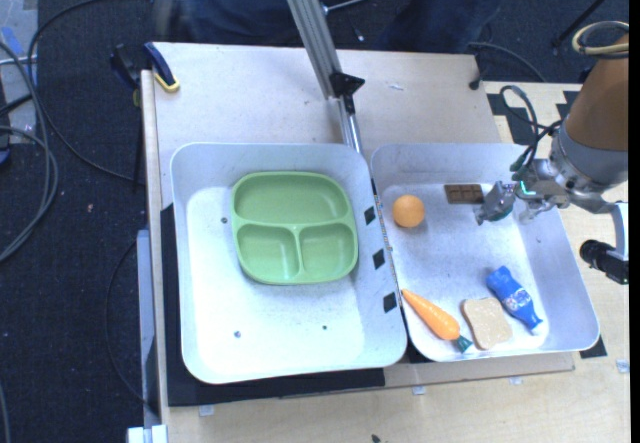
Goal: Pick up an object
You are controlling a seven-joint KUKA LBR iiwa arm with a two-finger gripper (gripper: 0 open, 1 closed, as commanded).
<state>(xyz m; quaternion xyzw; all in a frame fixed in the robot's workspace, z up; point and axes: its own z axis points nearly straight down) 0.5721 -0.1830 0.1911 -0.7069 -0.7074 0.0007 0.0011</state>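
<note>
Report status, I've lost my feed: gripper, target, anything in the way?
Gripper low over right bin, beside brown bar. Nothing seen gripped. Orange ball apart to its left.

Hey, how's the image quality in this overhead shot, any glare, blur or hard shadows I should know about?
Camera view: lighting is even and soft, with faint shadows under the green plate and orange ball; mild glare on the right bin; the gripper looks slightly blurred; overall the view is grainy, with small details soft.
</note>
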